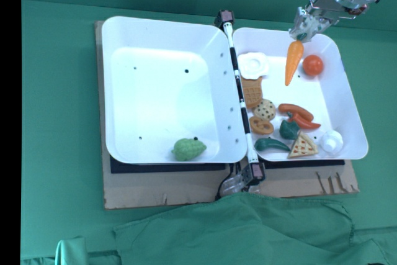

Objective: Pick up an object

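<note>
Orange plastic carrot [293, 62] hangs upright over the right white bin [351, 115], its top end pinched between the fingers of the closed claw [302, 32], beside a red tomato [313, 65].

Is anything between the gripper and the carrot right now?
Nothing visible. The gripper sits right at the carrot's top end, and the carrot hangs below it over the right bin, with the tomato beside it, not between.
</note>
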### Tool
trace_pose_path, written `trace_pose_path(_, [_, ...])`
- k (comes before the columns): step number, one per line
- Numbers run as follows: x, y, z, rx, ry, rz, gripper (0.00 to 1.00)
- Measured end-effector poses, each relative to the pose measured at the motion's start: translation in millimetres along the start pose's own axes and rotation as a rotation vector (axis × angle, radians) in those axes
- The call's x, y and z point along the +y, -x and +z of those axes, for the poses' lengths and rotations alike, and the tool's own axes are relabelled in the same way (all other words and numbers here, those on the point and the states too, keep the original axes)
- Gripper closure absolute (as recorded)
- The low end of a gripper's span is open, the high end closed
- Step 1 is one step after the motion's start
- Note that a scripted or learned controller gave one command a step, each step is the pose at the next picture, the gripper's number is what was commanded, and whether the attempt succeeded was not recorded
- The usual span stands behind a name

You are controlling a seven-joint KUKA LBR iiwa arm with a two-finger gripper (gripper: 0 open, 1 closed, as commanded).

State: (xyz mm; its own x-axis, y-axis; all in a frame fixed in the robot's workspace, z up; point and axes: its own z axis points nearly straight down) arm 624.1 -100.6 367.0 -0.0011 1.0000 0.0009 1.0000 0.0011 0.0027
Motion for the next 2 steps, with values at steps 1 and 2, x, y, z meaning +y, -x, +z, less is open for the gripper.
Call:
trace_pose_path(1, [-43.1,-29.1,7.0,0.0,-0.002,0.001,1.0])
trace_pose_path(2, [-75.8,-77.1,14.6,0.0,-0.002,-0.001,1.0])
